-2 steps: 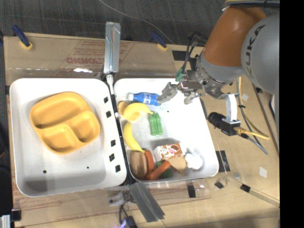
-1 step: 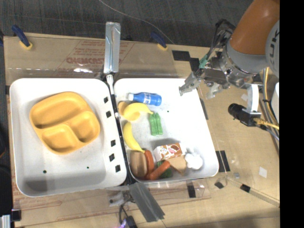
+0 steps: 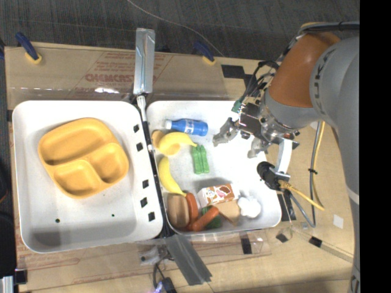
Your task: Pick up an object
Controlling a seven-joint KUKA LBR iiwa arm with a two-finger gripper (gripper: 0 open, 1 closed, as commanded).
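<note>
A grey KUKA arm reaches in from the right and hangs its two-finger gripper (image 3: 239, 137) over the right-hand bin (image 3: 229, 112), its fingers spread apart with nothing between them. No object has been chosen by name, so any of the candidates below could serve: a blue bottle (image 3: 186, 127) lying on its side near the bin's far wall, a green packet (image 3: 200, 159) just beside it toward the middle, a banana (image 3: 168, 160) curving along the divider side, and a crowded heap at the near wall that includes a small printed carton (image 3: 218, 195), a carrot (image 3: 204, 218) and a white lump (image 3: 248, 207) (too small to identify). The left-hand bin (image 3: 27, 170) holds a yellow compartment tray (image 3: 82, 156). By the look of it, the work stands at the approach stage, with the pincer above bare bin floor near the right wall and well apart from the bottle and the packet. The next move would seem to call for shifting across toward one target, most plausibly the packet or the bottle since each lies clear of the heap, lining the fingers across its narrow width, descending and closing. The rounded bottle could roll away under a misaligned pinch.
</note>
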